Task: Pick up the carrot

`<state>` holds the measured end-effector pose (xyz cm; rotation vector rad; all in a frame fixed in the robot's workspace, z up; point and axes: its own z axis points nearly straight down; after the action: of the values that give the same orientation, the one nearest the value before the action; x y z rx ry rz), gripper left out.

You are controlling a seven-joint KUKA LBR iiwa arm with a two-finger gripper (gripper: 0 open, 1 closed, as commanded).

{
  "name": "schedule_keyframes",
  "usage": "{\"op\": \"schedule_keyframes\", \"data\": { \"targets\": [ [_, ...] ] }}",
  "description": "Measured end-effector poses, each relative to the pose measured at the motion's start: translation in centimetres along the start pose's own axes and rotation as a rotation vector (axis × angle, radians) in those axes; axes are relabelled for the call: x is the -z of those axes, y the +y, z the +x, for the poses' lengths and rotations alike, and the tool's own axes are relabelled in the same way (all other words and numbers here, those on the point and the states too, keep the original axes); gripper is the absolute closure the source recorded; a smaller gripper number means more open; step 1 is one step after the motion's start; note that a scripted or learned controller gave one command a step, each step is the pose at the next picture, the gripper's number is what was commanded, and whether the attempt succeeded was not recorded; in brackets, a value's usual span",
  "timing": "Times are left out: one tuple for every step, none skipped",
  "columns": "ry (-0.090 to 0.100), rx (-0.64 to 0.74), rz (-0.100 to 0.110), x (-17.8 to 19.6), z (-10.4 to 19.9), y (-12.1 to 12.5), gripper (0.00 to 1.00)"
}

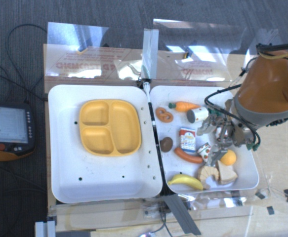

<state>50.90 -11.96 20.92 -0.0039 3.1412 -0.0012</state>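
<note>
Banana [185, 182] front | carrot [185, 106] orange, green-topped, lying flat | fingers [214, 149] state unclear

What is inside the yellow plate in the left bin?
The yellow plate shows three bare compartments with no food in them. The carrot lies in the right bin. The bin floor under the plate is covered.

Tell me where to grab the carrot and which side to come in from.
Grip the carrot across its orange body near the middle, coming straight down from above. It lies flat, long axis left to right in the camera view, green top at the left. A pretzel sits lower left and a white cup close at lower right, so closing front-to-back probably suits best.
</note>
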Motion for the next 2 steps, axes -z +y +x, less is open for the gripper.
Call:
{"op": "schedule_keyframes", "data": {
  "targets": [
    [0.000,-0.177,-0.001,-3.2,-7.7,2.1,0.00],
    [-0.009,-0.378,-0.001,-9.7,-14.4,1.9,0.00]
  ]
}}
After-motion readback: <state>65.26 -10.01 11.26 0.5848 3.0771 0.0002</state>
